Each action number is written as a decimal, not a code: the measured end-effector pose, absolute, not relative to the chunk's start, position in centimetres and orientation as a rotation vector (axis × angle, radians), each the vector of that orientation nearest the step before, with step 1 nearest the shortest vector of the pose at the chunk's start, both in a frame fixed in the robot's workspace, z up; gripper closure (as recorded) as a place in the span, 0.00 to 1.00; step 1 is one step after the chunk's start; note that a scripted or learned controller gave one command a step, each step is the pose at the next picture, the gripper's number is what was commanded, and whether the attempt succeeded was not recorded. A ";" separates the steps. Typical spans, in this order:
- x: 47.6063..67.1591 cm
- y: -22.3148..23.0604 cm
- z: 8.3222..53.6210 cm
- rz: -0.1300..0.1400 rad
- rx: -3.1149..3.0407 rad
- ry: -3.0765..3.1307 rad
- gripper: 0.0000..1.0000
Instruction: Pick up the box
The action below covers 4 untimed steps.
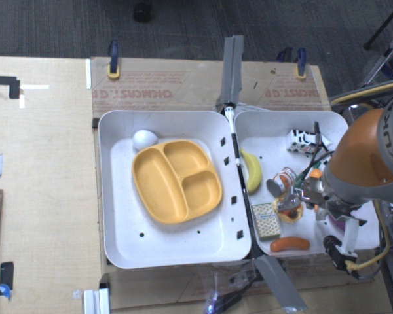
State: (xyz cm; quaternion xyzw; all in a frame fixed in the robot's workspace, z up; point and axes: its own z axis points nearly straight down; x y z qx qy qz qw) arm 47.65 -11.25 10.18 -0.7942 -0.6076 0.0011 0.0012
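The box (265, 220) is small and flat, with a fine tan-and-green checked top. It lies in the right bin (268, 128) near the front left corner, just below the banana. My gripper (288, 201) hangs low over the bin a little right of and above the box, over a small orange and white object (286, 177). The grey arm with its orange band (363, 156) reaches in from the right and hides the bin's right side.
A yellow banana (251, 170) lies along the right bin's left wall. An orange sausage (289, 244) sits by the front wall, and a black-and-white item (304, 141) at the back. The left bin (111, 195) holds a yellow divided plate (177, 180) and a white ball (144, 138).
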 end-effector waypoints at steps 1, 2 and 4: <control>53.0 -9.8 12.1 0.002 -2.518 -1.879 0.00; 57.5 -12.1 9.2 0.003 -2.538 -1.852 0.00; 62.5 -6.5 19.2 0.002 -2.618 -1.738 1.00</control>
